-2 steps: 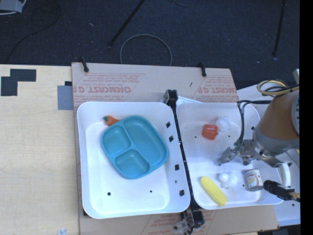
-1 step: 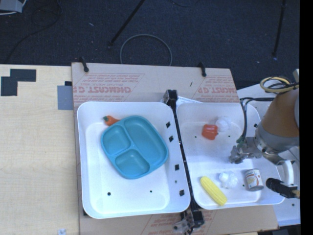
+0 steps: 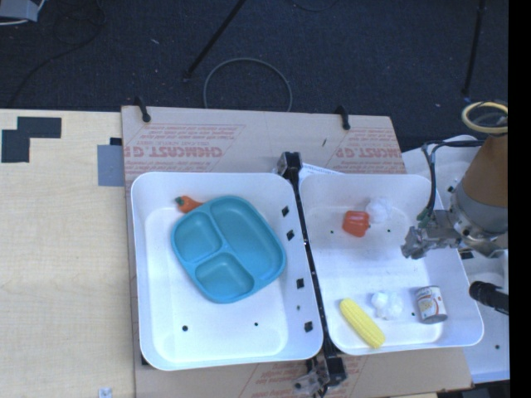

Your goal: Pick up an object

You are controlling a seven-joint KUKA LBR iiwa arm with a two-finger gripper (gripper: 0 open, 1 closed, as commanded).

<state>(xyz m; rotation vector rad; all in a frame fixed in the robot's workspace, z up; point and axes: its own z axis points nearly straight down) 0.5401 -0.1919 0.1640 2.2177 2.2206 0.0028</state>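
- Evenly and brightly lit from above across the two shallow white plastic bins [image 3: 158,222]; mild glare, their walls near washed out.
- Soft, short shadows beside the blue three-compartment plastic plate [image 3: 226,248] and the yellow toy corn cob [image 3: 362,322].
- Dim and almost featureless over the dark carpeted floor [image 3: 373,48] along the top of the frame.
- Slightly soft throughout, coarse in small detail; print on the small labelled tin can [image 3: 430,303] unreadable.
- Blurred at the grey two-finger gripper [image 3: 412,245] near the right edge.

The arm [image 3: 485,189] reaches in, claw [image 3: 417,245] low.
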